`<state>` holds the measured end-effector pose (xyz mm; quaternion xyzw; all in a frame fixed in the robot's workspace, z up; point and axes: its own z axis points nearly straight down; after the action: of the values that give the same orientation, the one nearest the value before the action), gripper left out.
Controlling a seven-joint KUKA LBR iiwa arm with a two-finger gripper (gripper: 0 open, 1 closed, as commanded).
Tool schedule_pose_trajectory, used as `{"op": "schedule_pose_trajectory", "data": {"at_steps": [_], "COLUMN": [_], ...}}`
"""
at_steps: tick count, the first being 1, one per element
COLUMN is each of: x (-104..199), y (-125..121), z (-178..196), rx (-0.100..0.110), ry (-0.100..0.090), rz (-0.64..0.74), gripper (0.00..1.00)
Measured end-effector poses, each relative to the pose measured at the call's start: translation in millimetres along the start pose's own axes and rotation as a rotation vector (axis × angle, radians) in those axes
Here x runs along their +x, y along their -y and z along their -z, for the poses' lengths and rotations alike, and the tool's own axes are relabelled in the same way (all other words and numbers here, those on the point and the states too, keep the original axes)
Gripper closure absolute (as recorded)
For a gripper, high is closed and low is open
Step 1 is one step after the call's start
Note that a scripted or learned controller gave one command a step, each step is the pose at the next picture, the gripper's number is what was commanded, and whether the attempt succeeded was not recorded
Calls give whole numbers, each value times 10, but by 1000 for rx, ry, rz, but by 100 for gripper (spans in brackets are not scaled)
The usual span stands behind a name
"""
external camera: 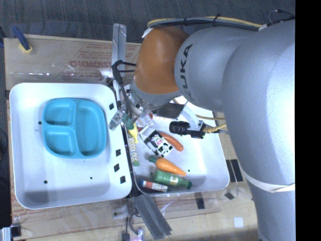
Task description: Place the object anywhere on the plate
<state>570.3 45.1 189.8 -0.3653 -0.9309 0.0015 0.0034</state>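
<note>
A blue divided plate (75,127) lies in the left white bin (30,185). My gripper (128,118) hangs low at the left edge of the right bin (213,177), just over the wall between the two bins. A small yellow and green object (132,130) sits directly under the gripper's tip; whether it is held is unclear. The grey arm and its orange band cover the far half of the right bin.
In the right bin lie a black-and-white block (158,143), an orange piece (173,142), a carrot (170,166), a green bottle (173,179), a red-brown tube (154,186) and a pale patterned stick (134,150) along the left wall.
</note>
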Motion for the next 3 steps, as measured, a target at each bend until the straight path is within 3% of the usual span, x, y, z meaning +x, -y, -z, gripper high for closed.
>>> {"op": "schedule_pose_trajectory", "data": {"at_steps": [1, 2, 3], "x": [-558, -156, -485], "y": [-132, -393, -226], "z": [399, 6, 226], "rx": [-4, -2, -3], "ry": [6, 3, 7], "rz": [211, 497, 762], "gripper": [100, 100, 100]}}
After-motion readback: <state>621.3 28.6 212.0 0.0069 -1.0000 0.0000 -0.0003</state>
